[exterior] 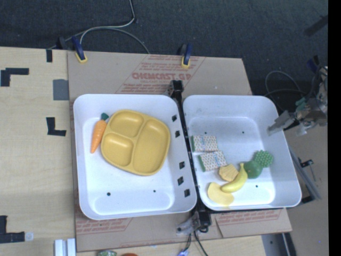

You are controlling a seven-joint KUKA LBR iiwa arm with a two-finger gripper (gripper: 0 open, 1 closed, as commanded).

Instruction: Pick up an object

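The pickable items, a banana (236,181), broccoli (258,162) and two patterned squares (209,151), cluster in the right bin (229,108) near its front corner (within easy reach from that side). The gripper (298,119) hangs just outside that bin's right rim, gripping nothing I can see; its state I cannot tell. The left bin (128,204) holds a yellow tray (136,142) with a carrot (97,135) beside it.
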